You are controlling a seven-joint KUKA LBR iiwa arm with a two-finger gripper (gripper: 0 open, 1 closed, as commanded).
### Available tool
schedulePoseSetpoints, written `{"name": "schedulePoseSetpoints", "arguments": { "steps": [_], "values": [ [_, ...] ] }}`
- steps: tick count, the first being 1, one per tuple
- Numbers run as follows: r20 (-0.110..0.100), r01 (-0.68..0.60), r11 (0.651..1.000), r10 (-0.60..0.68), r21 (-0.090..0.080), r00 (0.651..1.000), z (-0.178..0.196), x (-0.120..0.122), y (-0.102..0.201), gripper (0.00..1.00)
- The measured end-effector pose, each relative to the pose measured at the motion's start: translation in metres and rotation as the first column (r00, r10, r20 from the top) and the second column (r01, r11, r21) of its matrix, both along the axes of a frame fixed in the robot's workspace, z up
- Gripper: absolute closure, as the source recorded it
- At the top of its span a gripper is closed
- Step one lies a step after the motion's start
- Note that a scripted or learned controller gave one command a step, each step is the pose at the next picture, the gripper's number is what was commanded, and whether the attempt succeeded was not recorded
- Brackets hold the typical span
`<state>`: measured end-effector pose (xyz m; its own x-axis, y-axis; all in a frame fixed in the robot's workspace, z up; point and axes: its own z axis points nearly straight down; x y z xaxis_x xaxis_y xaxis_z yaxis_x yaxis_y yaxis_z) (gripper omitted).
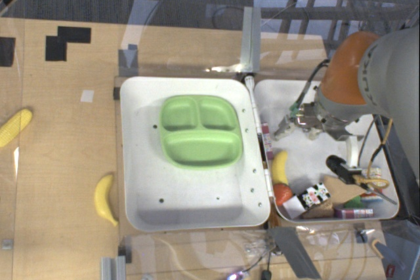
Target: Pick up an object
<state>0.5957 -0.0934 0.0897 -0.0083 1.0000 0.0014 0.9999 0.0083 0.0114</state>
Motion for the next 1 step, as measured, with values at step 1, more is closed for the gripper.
{"name": "schedulePoseSetpoints", "arguments": {
  "steps": [1],
  "values": [
    [-0.004, -0.086, 0.996, 0.086, -0.001, 0.996, 0.0964, -0.0348, 0.0288, 0.0]
  ]
}}
